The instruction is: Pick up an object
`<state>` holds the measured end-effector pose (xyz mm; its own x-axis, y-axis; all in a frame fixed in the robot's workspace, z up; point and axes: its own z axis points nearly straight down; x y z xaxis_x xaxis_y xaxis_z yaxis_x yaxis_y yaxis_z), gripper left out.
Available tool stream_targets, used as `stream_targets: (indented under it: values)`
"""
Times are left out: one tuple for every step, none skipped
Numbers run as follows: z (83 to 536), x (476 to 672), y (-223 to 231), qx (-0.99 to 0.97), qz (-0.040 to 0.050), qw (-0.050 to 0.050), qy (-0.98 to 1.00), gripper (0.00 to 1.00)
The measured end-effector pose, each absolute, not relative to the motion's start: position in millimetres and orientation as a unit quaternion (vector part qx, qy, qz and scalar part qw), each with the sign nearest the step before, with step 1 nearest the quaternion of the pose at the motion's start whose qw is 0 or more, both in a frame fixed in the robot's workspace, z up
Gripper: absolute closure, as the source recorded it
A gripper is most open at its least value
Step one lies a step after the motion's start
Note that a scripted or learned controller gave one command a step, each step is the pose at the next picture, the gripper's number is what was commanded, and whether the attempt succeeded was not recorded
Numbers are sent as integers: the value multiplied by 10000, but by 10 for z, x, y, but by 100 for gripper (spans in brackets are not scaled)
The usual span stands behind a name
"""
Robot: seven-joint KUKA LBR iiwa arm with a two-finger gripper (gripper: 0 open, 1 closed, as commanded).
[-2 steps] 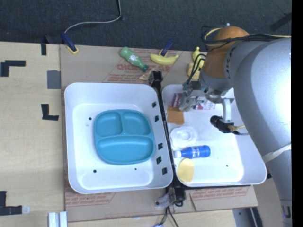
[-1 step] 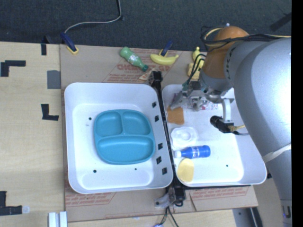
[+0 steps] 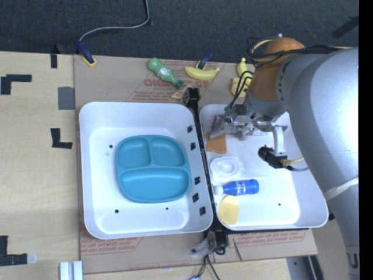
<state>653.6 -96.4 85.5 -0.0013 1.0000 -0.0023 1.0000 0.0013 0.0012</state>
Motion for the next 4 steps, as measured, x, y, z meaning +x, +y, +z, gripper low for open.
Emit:
stream_targets:
  values:
    - [850, 6681, -944, 7066, -9, -10, 7076, 0]
    - [857, 6542, -1063, 7068, -1, 15, 7074, 0]
    - [858, 6497, -1025, 7071, 0, 21, 7071, 0]
    - [851, 6681, -965, 7071, -7, -9, 7071, 0]
